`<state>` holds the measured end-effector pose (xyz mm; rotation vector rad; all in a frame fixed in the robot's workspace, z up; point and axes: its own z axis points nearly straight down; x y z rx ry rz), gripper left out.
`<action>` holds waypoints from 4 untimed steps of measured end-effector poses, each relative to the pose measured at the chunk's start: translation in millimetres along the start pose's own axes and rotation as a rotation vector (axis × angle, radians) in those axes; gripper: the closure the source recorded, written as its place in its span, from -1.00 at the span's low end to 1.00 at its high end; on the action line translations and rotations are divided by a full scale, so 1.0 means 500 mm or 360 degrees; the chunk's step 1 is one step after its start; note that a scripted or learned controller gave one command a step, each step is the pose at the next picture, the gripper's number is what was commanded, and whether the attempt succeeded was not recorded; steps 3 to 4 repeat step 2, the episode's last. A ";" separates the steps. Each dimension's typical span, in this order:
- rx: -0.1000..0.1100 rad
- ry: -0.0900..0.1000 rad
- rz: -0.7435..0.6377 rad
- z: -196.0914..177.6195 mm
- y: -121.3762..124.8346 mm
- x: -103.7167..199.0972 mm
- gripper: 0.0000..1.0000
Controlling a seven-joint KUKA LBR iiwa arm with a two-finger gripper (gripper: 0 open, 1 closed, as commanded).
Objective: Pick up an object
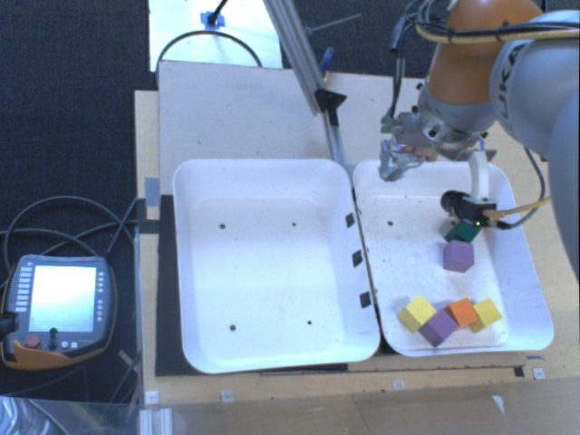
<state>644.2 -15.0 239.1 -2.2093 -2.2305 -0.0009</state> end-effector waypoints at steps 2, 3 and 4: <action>-0.0002 0.0001 -0.0002 -0.029 -0.059 0.197 1.00; -0.0002 0.0001 -0.0002 -0.029 -0.059 0.197 1.00; -0.0002 0.0001 -0.0002 -0.029 -0.059 0.197 1.00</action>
